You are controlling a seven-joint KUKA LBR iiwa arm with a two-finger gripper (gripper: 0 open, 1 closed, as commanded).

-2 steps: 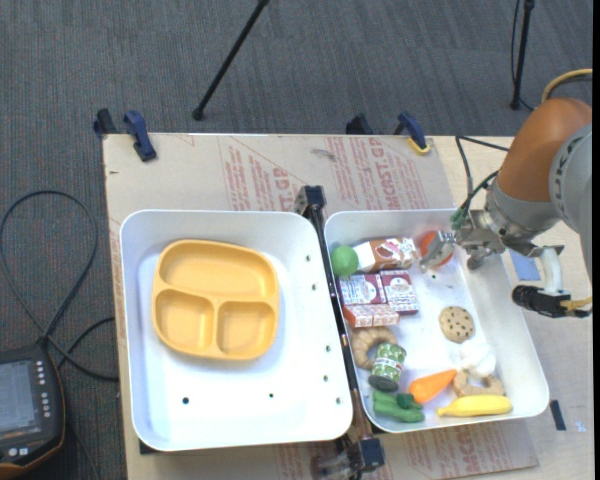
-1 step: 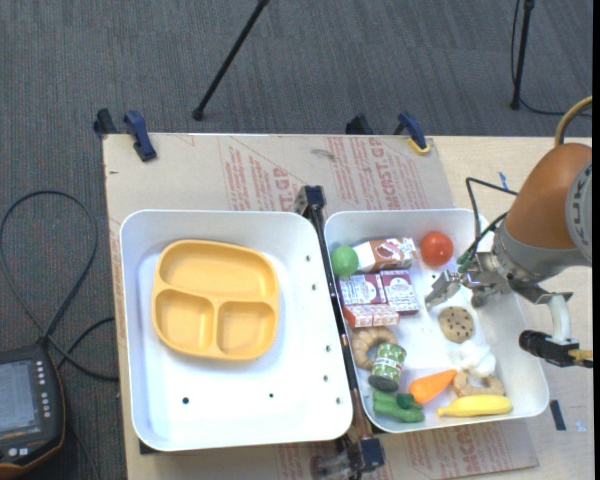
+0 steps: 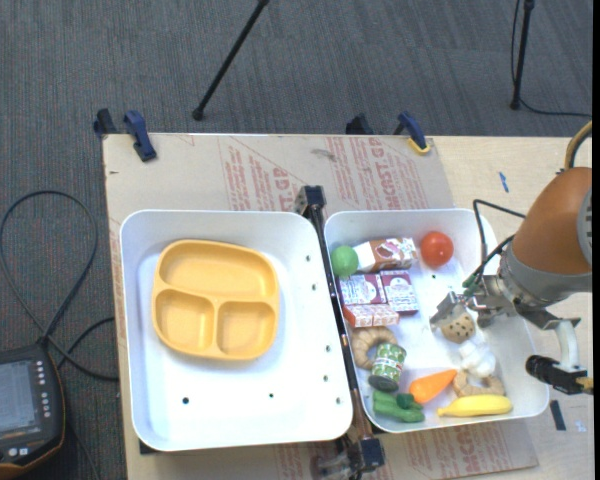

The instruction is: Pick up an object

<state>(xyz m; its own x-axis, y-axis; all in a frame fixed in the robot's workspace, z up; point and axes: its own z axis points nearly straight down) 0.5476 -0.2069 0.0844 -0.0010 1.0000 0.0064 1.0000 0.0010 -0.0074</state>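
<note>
- Camera view: arm (image 3: 555,243) is reaching in from the right, wrist sitting low over the right bin (image 3: 500,416), gripper (image 3: 452,313) hanging right at the toy pile, so this is reading as a pick attempt in progress.
- Gripper is sitting just above or touching a small tan die-like block (image 3: 459,328); can't tell whether it's clenched or released, and nothing is visibly sitting between its tips, so I'm not calling it a grasp.
- Likely target is that block, lying mid-right of the right bin, next to a white lumpy piece (image 3: 474,353).
- Crowding around it: red tomato (image 3: 436,248) above, red-and-white cartons (image 3: 379,290) to the left, green ball (image 3: 344,260) at the upper left corner.
- Lower down: pretzel-like piece (image 3: 368,340), green can (image 3: 387,365), carrot (image 3: 432,384), green pepper-like piece (image 3: 397,406), banana (image 3: 475,405) along the near wall.
- White piece and cartons are sitting close enough that, in my judgement, a closing gripper is risking a nudge or a double pick.
- Left bin (image 3: 300,398) is holding a yellow divided plate (image 3: 218,299), well apart from the action.
- Both bins are resting on the counter (image 3: 230,168), clamped at the far edge with blue clamps (image 3: 140,133); a handheld pendant (image 3: 15,413) is lying on the floor at lower left.
</note>
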